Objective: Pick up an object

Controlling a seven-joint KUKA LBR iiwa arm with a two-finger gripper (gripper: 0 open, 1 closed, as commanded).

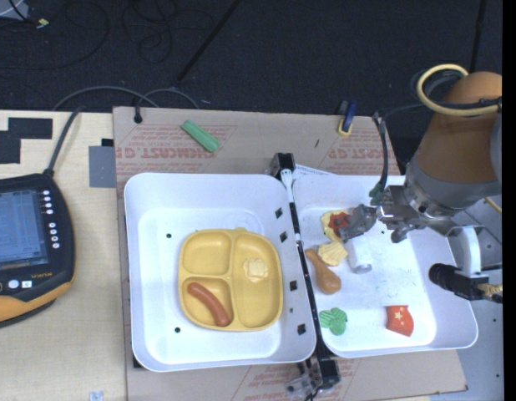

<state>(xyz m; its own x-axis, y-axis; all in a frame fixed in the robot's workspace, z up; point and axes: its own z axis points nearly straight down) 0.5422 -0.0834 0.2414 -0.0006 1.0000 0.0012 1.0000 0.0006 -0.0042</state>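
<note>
At the near edge of the right bin (458, 337), a red piece of toy food (399, 320) is seen lying on the white floor, and a green leafy toy (332, 320) lies to its left, close to the wall between the two bins. A little farther in, a brown drumstick-shaped toy (323, 271) is placed along that same wall, with a pale yellow toy piece (332, 253) touching its upper end. A small white-grey object (360, 260) is found just beside the yellow piece. Behind these, a yellow and red toy (335, 222) is seen.

In the left bin (149, 307), a yellow divided plate (230, 279) is placed near the middle. A red sausage (208, 302) lies in its near compartment, and a small pale item (255, 268) sits in the right compartment.

The gripper (356, 225) is located over the right bin, just beside the yellow and red toy and above the white-grey object. Whether its jaws are open or closed cannot be told, and nothing can be seen held between them. The grey and orange arm (458, 140) is reaching in from the right.

Farther back, a green marker-like object (200, 136) and a blue and yellow clip (347, 117) lie on the cardboard sheet (241, 144). A black and orange control pendant (24, 241) rests at the left.
</note>
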